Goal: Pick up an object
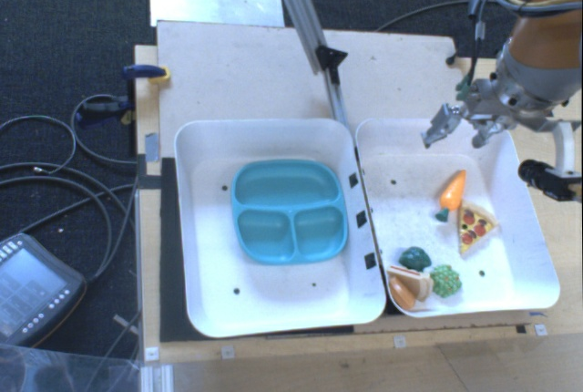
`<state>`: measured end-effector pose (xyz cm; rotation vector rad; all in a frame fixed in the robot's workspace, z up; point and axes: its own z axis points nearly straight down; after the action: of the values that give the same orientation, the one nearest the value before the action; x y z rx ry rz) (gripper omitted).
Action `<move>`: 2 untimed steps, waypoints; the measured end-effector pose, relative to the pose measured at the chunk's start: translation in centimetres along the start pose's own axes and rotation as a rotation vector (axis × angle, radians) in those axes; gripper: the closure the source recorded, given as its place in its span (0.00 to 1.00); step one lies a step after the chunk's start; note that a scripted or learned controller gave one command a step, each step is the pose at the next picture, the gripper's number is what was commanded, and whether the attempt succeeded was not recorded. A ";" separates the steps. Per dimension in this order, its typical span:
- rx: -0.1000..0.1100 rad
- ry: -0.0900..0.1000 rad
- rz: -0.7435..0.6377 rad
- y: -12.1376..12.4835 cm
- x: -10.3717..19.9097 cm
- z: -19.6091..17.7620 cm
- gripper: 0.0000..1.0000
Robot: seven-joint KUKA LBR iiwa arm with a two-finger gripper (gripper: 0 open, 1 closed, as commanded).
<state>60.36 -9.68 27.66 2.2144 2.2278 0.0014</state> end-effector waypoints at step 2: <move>0.005 0.000 0.007 0.3 -0.8 5.8 0.00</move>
<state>60.67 -10.49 21.86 2.2246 2.2226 -0.0046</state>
